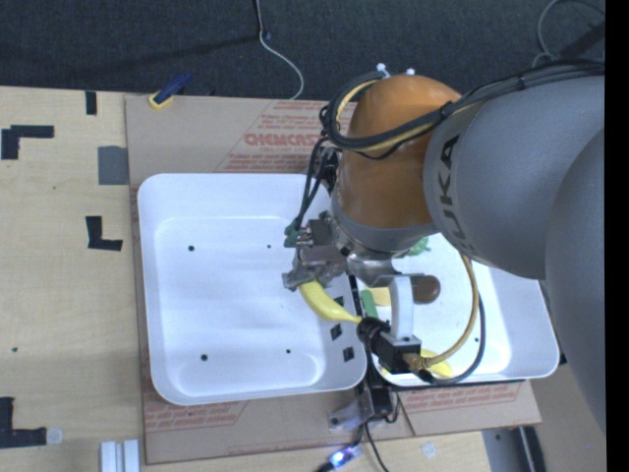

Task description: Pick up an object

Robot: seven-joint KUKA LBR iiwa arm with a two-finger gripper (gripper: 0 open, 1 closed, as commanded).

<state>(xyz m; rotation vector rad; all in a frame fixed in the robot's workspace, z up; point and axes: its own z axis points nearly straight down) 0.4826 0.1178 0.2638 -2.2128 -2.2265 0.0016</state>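
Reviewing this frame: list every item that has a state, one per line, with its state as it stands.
Grey arm with orange band: reaching in over the seam between the bins.
Yellow banana-shaped object: under the wrist at the left bin's right edge; grip cannot be told.
Brown rounded object: lying in the right bin.
Green object: in the right bin, mostly hidden by the arm.
Left white bin: flat on the bench.

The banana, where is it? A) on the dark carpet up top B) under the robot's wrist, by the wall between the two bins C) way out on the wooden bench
B: the yellow banana lies just below the arm's wrist at the inner edge of the left bin.
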